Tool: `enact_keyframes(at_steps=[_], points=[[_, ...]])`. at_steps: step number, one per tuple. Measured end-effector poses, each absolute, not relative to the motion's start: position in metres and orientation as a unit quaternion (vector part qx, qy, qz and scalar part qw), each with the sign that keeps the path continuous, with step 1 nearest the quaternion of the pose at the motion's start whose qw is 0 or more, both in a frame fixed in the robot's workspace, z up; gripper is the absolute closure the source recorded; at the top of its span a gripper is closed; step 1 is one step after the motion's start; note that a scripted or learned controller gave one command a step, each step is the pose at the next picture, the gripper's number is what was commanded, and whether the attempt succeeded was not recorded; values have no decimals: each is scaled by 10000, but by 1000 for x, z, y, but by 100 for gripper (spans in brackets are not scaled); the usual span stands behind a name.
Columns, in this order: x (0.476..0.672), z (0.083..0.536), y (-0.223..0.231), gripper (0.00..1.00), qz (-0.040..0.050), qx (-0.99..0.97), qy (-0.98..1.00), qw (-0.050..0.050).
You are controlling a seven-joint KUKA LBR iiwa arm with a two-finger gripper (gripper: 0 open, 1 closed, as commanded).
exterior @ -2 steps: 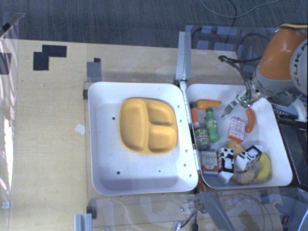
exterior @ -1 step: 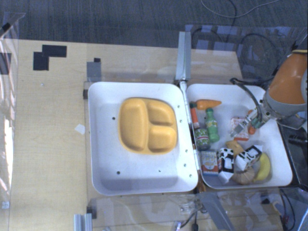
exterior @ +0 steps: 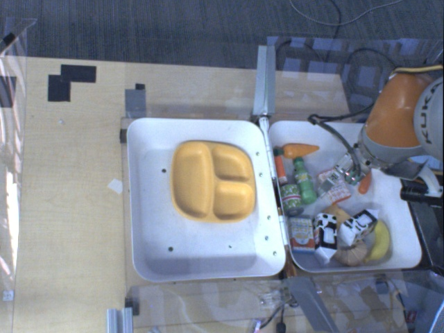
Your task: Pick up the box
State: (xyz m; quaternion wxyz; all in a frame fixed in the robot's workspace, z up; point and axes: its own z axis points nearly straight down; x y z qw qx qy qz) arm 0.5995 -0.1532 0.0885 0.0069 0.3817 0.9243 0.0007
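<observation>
A small box [exterior: 301, 232] with a blue top and an orange front lies flat near the front left corner of the right bin [exterior: 409, 255]. Beside it on the right are two black-and-white cartons [exterior: 326, 232]. My gripper [exterior: 352, 167] hangs low over the middle of the right bin, under the orange band of the arm [exterior: 395, 116]. It is above a crinkled silver and red packet [exterior: 333, 180], well behind and to the right of the box. Nothing can be seen held in it.
The right bin also holds a carrot [exterior: 300, 149], a green bottle [exterior: 302, 180], a red bottle [exterior: 280, 166], a banana [exterior: 380, 241] and a brown lump [exterior: 351, 256]. A yellow divided plate [exterior: 211, 180] sits in the left bin [exterior: 149, 255]. A metal divider [exterior: 263, 82] runs between the bins.
</observation>
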Motion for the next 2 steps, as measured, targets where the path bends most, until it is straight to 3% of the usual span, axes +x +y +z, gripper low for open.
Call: enact_keyframes(at_steps=[1, 2], points=[[602, 98, -152, 100, 28, 3820, 9241, 83], [566, 88, -183, 100, 6, 2914, 9566, 65]])
